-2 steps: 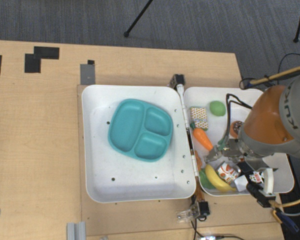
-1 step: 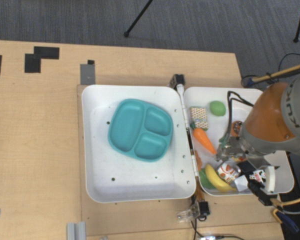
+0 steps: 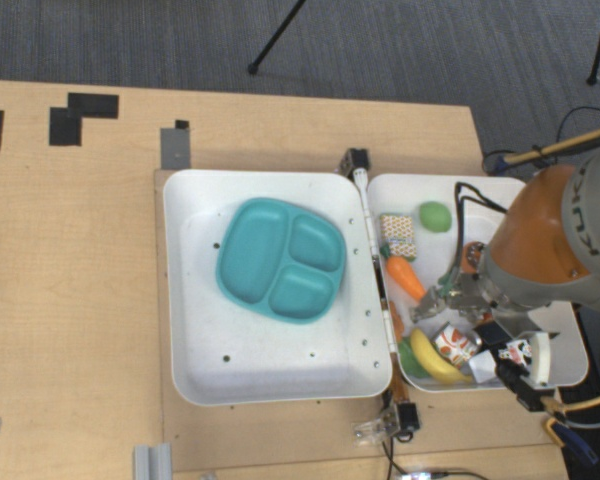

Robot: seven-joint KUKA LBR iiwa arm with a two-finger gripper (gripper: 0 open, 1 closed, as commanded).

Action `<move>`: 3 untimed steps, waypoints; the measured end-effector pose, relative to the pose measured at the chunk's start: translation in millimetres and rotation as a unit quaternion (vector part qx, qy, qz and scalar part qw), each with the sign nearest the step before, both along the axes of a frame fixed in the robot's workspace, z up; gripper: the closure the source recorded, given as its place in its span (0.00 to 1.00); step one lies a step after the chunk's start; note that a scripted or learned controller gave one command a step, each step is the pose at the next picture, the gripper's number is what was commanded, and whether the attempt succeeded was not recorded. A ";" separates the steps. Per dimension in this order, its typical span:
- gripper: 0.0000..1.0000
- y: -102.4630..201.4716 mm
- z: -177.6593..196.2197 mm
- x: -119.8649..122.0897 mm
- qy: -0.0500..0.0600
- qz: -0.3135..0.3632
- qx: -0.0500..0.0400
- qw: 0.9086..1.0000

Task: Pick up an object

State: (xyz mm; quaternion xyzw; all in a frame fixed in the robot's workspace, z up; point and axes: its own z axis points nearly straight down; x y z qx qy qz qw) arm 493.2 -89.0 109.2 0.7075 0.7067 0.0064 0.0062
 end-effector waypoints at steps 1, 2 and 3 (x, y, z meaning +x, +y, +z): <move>0.00 48.4 75.9 63.4 0.007 0.003 0.000 1.000; 0.00 -9.3 -22.1 41.5 0.005 0.002 -0.001 1.000; 0.00 4.0 -21.3 -2.5 0.002 0.001 -0.002 1.000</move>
